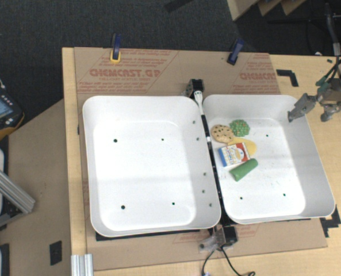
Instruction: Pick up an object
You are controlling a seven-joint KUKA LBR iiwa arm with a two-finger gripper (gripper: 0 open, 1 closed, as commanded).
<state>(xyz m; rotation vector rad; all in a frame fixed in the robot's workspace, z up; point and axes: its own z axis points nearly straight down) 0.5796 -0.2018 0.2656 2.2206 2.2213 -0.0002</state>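
The right bin holds a small cluster near its left wall. In it are a round tan cookie, a green bumpy ball, a red, white and blue packet lying on a yellow piece, and a green cylinder. My gripper hangs over the bin's far right corner, well to the right of the cluster. Its two grey fingers are spread open with nothing between them.
The left bin lies beside the right one on a brown cardboard sheet, which blue clamps hold at the far edge. A black bracket sits between the bins at the back.
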